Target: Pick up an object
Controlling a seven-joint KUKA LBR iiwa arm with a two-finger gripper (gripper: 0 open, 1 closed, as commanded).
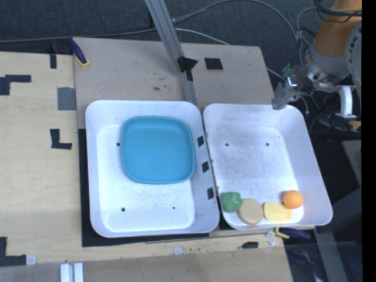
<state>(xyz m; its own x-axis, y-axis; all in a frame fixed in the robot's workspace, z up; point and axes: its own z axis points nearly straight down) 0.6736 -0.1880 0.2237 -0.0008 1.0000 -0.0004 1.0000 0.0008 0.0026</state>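
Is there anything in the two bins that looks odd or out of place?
Nothing looks spilled or damaged. The blue plate lies flat in the left bin; four small objects sit bunched along the right bin's near edge.

Single fixed camera above the bench (35, 157), angled downward, moderately far, both white bins (100, 157) in frame
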